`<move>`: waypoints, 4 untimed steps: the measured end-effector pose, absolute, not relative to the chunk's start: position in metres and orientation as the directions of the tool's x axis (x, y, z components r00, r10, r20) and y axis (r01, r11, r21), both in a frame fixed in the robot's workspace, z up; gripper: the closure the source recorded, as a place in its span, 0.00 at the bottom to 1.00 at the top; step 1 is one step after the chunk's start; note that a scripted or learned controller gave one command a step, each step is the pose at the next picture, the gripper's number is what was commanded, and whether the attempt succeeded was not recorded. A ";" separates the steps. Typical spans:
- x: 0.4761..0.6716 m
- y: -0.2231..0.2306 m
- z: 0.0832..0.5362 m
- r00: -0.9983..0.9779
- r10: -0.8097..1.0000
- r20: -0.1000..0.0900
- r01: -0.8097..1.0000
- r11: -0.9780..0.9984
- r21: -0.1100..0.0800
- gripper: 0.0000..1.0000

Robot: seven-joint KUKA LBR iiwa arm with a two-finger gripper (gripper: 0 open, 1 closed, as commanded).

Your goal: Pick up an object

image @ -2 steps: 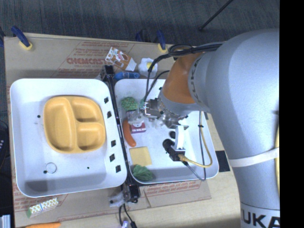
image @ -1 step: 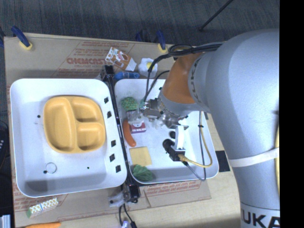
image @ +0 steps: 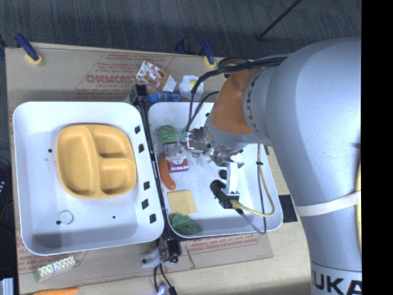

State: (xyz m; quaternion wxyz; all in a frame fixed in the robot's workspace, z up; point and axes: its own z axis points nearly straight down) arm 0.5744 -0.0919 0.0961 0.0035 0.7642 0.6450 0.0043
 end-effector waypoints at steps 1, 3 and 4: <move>0.585 -0.091 0.095 0.500 0.866 0.004 0.866 -0.500 -0.003 0.00; 0.645 -0.095 0.098 0.858 0.513 0.000 0.513 -0.858 -0.003 0.00; 0.578 -0.097 0.129 0.827 0.562 -0.002 0.562 -0.827 -0.006 0.00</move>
